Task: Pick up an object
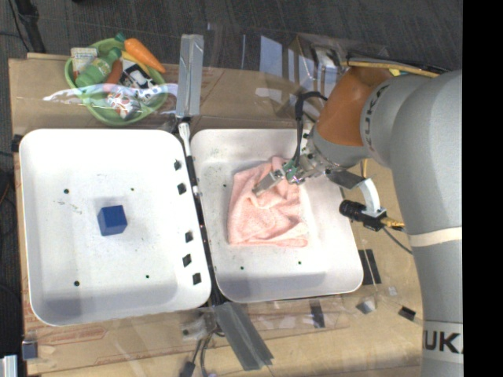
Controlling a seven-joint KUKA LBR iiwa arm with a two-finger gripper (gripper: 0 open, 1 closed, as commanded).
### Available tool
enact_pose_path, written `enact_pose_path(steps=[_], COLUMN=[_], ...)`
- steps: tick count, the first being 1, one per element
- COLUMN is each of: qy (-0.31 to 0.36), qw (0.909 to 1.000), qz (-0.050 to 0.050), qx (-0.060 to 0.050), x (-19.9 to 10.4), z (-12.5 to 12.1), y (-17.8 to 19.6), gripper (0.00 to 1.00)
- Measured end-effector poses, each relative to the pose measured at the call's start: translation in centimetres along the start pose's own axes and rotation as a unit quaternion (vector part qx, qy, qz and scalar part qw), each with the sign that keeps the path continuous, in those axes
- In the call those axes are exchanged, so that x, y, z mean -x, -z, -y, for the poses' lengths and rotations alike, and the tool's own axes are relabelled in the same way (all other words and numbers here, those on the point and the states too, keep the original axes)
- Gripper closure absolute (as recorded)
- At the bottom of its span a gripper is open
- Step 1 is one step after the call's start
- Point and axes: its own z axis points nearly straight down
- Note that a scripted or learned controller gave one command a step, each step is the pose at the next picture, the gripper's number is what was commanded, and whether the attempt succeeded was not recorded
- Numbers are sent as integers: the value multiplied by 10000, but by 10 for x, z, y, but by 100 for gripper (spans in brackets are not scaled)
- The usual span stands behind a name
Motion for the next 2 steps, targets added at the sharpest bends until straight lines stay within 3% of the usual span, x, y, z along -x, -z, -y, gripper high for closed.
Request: enact_pose_path(steps=[1, 2], qy=[355, -965], qw=[9994, 9953], qz=[-18, -5], qx=[-13, -12], x=[-24, 7], z=[38, 14], y=[0, 0], gripper=[0, 0])
